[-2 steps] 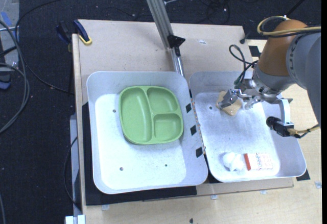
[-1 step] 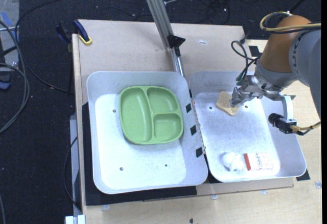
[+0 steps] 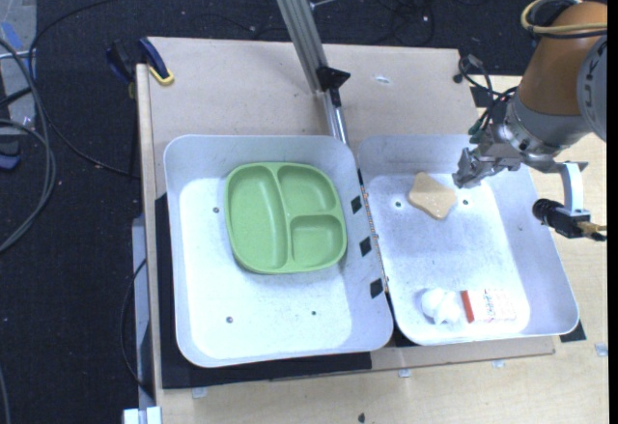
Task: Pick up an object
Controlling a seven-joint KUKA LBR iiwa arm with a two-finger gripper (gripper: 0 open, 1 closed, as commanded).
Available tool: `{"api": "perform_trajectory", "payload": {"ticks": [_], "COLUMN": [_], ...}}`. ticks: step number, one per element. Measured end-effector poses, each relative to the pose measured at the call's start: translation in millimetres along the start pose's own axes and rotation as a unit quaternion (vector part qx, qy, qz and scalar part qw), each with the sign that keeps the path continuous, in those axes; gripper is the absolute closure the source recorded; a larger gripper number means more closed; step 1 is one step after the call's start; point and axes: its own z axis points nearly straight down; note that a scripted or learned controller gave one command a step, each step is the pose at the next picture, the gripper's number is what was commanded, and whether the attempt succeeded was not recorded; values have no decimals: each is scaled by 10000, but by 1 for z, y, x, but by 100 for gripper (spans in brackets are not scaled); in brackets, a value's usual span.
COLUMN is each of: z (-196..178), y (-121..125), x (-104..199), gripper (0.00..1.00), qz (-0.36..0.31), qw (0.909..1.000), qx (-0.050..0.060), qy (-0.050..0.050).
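Observation:
A tan, wedge-shaped sponge-like object [image 3: 432, 196] lies in the upper part of the right bin [image 3: 541, 268]. A crumpled white object [image 3: 440, 306] and a small red-and-white packet [image 3: 492, 305] rest near that bin's front edge. My gripper [image 3: 467, 171] hangs at the bin's upper right, just to the right of the tan object and a little above it. I see nothing between its fingertips.
A green divided plate [image 3: 287, 217] sits in the left bin [image 3: 193, 316]. A slanted metal pole [image 3: 301, 16] ends at a black clamp near the bins' shared far corner. Cables trail on the dark floor around the bench.

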Motion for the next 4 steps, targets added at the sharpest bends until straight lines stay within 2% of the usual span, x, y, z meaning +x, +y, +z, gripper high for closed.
{"api": "perform_trajectory", "payload": {"ticks": [2,4], "z": [-88,-99], "y": [-4,-30], "x": [-3,103], "gripper": [100,100], "qz": [-14,-45], "qw": [10000,10000], "qx": [-1,32], "qy": [1,22]}}
